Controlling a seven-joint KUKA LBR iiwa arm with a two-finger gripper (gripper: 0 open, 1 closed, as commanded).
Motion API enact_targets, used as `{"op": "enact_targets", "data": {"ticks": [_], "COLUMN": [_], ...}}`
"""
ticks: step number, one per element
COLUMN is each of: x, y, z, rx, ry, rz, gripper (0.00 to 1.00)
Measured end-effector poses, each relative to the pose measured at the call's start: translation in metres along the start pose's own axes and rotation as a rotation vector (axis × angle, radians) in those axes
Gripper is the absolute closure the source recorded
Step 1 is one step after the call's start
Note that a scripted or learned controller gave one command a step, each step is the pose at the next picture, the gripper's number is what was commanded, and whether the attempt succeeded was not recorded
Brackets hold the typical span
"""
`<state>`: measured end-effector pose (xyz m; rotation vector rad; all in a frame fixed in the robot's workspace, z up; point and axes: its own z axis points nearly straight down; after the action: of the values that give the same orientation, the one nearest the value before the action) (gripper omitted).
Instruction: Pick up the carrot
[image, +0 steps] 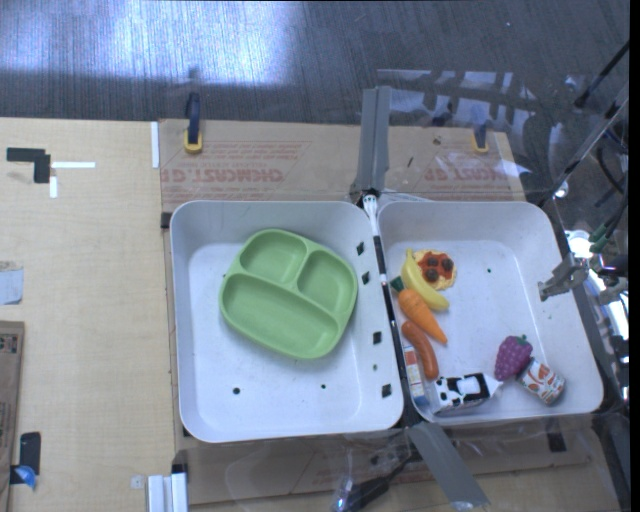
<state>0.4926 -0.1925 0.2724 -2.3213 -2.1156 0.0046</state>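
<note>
I see the gripper at the right bin's far-right rim, above the wall, and I cannot tell whether it is apart or together; nothing shows in its grasp. The carrot lies well away from it, across the bin towards the left wall, touching the banana above it and just beside an orange sausage below. Purple grapes sit nearer the gripper, below it. A green divided plate rests in the left bin.

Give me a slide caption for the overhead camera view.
Carrot lies beside a banana in the right bin; green plate in the left.
</note>
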Motion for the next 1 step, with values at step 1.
{"op": "enact_targets", "data": {"ticks": [1], "x": [0.0477], "y": [0.0286], "z": [0.0469], "rx": [0.002], "ry": [0.001], "rz": [-0.219], "gripper": [0.00]}}
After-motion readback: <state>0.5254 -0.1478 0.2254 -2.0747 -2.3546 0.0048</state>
